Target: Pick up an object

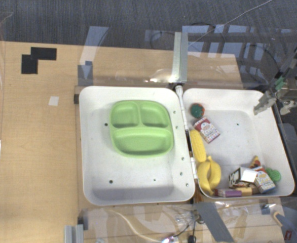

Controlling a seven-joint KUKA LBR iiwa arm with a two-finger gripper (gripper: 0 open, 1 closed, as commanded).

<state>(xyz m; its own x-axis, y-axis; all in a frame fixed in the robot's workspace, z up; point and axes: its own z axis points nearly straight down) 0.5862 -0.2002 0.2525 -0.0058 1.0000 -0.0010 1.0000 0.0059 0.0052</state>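
The gripper [266,101] hangs over the far right corner of the right bin [239,123], its grey fingers [263,104] pointing down toward the bin's rim. Whether they are spread or closed cannot be told; nothing shows between them.

Nearest the camera, and well down from the fingers, a clutter lies along the bin's near edge: a purple marker [229,192], small cartons [250,178] and a green piece [274,175], all bunched together in the near right corner. Just left of that heap lies a banana [209,173], and touching its far end a corn cob [197,143] runs along the bin's left wall. Further on, left of the fingers and well apart from them, a red and white box [207,129] lies flat, with a red and green ball [197,110] just beyond it.

In the left bin [93,151], far from the fingers, sits a green tray [141,128] with three compartments.
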